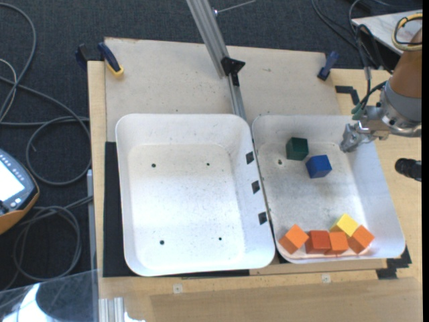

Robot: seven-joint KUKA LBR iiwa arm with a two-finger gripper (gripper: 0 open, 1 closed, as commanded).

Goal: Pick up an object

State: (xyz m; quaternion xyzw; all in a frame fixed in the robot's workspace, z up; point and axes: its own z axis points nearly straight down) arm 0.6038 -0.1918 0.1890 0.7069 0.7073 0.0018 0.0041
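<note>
In the right-hand shallow white plastic bin (375, 180) there are several small cubes, and any of them could be the thing to pick. A dark green cube (296, 147) sits in the upper middle of this bin, and a blue cube (318, 166) lies just beside it, lower and to the right; the two are very close at their corners, perhaps touching, but the view is too coarse to be sure. Both stand apart from the bin walls.

At the near edge of the same bin a row of blocks is pressed together: an orange cube (293, 239) on the left, a darker red-orange block (320, 241) next to it, a yellow cube (347, 223) slightly behind, and one more orange cube (362, 238) at the right end. They lie against the front wall.

The metal two-finger gripper (350, 140) is at the upper right part of this bin, to the right of the green and blue cubes and apart from them. Nothing is seen between its fingers. Whether the jaws are wide or narrow I cannot tell, because they are small and blurred here. Above it the grey wrist with the orange band (407, 79) comes in from the right.

The left-hand white bin (127, 153) stands beside the right one, their rims meeting in the middle.
</note>
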